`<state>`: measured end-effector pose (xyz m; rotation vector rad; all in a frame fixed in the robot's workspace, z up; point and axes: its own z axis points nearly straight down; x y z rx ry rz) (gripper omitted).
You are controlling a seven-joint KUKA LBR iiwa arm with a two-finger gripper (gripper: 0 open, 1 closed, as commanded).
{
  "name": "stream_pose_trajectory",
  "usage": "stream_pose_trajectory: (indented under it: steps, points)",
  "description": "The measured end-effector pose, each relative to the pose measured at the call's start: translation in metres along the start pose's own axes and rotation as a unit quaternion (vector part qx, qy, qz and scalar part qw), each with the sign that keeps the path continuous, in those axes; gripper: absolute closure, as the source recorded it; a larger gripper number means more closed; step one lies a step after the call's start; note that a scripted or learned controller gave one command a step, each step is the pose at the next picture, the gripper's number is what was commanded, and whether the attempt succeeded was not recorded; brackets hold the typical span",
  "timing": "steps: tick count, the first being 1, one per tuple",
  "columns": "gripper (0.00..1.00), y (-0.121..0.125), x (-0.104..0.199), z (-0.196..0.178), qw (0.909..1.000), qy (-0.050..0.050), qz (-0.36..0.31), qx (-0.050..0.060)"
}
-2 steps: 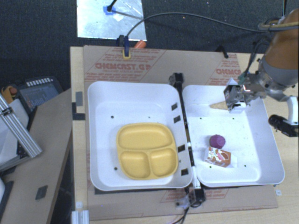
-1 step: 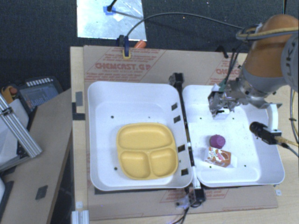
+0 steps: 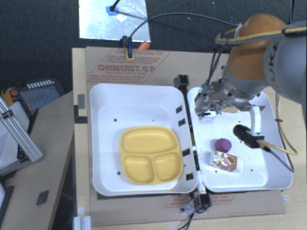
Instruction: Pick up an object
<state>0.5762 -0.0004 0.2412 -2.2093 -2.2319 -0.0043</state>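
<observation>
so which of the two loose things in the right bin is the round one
The purple lump in the right bin. It is rounded, while the small printed carton just below it in the view is flat and boxy.

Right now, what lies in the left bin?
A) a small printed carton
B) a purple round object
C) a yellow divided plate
C: the yellow divided plate lies in the left bin, while the purple round object and the small printed carton lie in the right bin.
</observation>
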Motion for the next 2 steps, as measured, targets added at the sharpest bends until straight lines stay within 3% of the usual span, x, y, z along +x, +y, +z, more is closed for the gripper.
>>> stream_pose_trajectory:
  steps: [2]
  points:
    - [1.0, -0.012, 0.098, 0.023, 1.0, 0.0, 0.0, 0.001]
